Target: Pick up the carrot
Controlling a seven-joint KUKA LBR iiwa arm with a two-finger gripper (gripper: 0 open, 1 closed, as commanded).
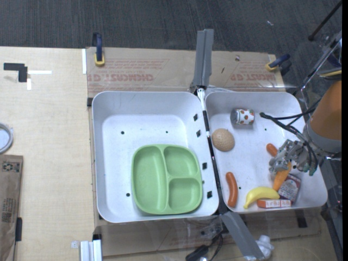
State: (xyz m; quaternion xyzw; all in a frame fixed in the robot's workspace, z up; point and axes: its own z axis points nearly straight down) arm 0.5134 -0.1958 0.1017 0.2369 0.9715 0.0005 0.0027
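Carrot point(280, 179): right bin point(255, 99), near its right wall, long axis slanting up-right to down-left.
Gripper point(287, 160): directly over the carrot's upper end; finger state cannot be told.
Relation: carrot lies just below and toward the view's bottom.
Count: one carrot, one banana point(260, 194), one green tray point(167, 178).

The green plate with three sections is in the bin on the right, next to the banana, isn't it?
Not quite. The camera view shows the green plate in the left bin, by itself. The banana lies in the right bin, near the hot dog and the pincer.
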